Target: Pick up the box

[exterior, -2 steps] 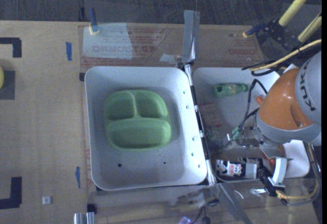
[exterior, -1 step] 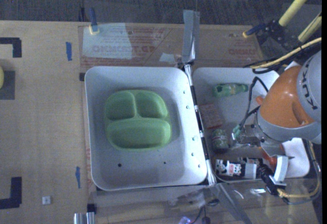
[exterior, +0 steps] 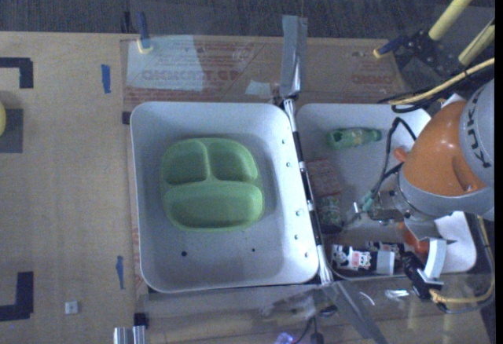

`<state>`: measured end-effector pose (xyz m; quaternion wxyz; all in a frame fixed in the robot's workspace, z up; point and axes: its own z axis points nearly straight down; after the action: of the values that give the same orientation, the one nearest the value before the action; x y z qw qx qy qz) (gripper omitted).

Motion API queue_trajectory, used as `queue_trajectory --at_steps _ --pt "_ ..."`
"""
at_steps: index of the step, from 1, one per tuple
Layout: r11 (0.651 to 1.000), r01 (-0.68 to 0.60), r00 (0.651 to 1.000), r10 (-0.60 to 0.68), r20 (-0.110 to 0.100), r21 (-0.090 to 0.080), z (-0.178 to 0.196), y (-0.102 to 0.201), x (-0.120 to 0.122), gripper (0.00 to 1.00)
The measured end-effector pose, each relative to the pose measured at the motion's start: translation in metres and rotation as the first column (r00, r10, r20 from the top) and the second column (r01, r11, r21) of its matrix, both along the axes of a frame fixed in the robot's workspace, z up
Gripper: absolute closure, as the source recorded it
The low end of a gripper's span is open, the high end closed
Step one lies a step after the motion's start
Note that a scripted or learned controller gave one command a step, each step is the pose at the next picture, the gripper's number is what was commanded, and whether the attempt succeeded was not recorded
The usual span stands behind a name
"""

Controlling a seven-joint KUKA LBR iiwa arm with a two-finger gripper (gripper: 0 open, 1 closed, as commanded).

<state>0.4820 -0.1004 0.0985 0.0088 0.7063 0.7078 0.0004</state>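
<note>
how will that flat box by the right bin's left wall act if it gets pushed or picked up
The flat box lies on its broad face, so it will probably slide rather than tip or roll. It looks like thin printed card, likely light and somewhat crushable. Lying close to the right bin's left wall, it may jam against it.

Well left of the claw (exterior: 368, 210): shallow white left bin (exterior: 149, 201), holding a green three-part plate (exterior: 211, 184) lying flat near its middle. Around the claw: white right bin (exterior: 369, 116). Beyond the claw, near that bin's far wall: green bottle (exterior: 354, 136) on its side. Just nearer than the claw: black-and-white bottle (exterior: 363, 258), also lying flat. Far off left, on the tan bench (exterior: 63, 201): blue tape strip (exterior: 105, 78) and black corner mark (exterior: 20, 71).
</note>
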Motion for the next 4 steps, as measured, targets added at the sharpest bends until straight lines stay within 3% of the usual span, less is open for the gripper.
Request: queue_trajectory --at_steps 1,2,3,4 --pt "0.986 0.169 0.986 -0.169 -0.008 0.01 -0.011 -0.005 0.057 0.0" --pt "0.986 0.165 0.986 -0.165 -0.006 0.011 -0.001 -0.003 0.058 1.0" --pt "0.925 0.38 0.925 -0.38 -0.005 0.014 -0.011 -0.002 0.021 1.0" --pt "0.841 0.54 0.841 -0.54 -0.016 0.01 0.085 0.119 -0.003 1.0"
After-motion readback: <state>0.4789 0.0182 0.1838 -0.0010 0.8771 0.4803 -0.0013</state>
